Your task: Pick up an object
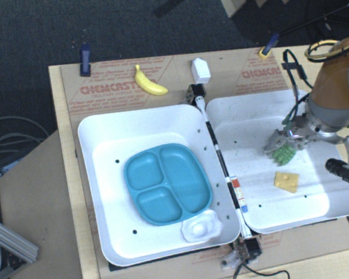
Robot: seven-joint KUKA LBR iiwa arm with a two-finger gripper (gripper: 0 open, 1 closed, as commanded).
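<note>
Gripper [286, 143] low in right bin [258, 214], fingers straddling green leafy toy [283, 153], grasp state indiscernible; yellow cheese-like wedge [286, 182] just below, likely passed over.

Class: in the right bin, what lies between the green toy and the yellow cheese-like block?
Nothing: in the camera view, bare white bin floor separates the green toy from the yellow block below it.

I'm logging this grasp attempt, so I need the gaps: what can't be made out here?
- Gripper: its tips blur into the green object; a grasp cannot be judged.
- Green object: too small to identify.
- Arm: cut off by the right edge.
- Yellow block: surface detail too small.
</note>
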